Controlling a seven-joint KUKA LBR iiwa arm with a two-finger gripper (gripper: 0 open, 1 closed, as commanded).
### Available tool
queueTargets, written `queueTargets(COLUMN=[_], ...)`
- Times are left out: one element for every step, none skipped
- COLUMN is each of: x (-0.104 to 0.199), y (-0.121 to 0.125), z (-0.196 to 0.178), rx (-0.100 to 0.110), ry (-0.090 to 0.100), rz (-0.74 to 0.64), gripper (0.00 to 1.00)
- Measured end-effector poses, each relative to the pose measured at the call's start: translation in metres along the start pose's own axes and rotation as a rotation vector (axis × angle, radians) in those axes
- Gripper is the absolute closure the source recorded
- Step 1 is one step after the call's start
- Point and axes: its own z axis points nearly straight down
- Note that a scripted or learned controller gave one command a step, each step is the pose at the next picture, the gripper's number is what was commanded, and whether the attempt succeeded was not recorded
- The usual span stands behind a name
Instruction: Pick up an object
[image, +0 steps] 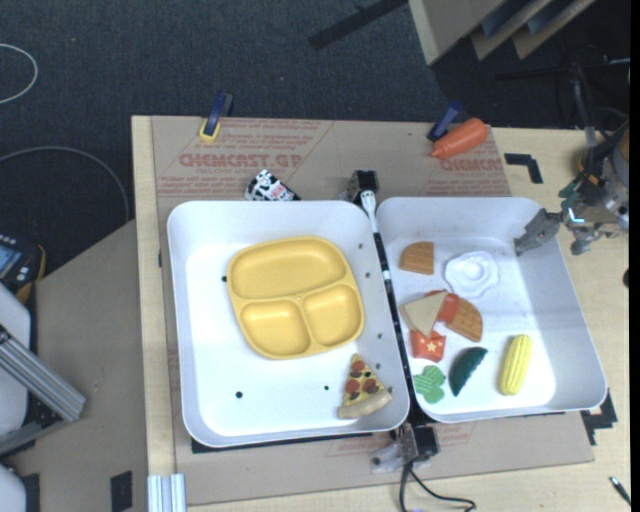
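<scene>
The gripper (545, 232) sits at the far right rim of the right bin (560, 300); the spread of its end effector cannot be determined. Candidate objects lie grouped in this bin: fried egg (471, 272), bread piece (418, 258), sandwich wedge (428, 312), corn cob (515, 364). The egg is nearest the gripper. The left bin (200, 300) carries a yellow divided plate (293, 296) and a pizza slice (362, 387).

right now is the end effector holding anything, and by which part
Nothing is held. The end effector sits over the right bin's upper right edge, with no object between its fingers.
</scene>
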Motion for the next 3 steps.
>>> queueTargets(x=[0.009, 0.005, 0.006], y=[-0.006, -0.009, -0.009], z=[0.05, 0.112, 0.131], rx=[0.001, 0.003, 0.0], ry=[0.001, 0.001, 0.002], rz=[0.0, 0.001, 0.0], gripper=[0.0, 0.0, 0.0])
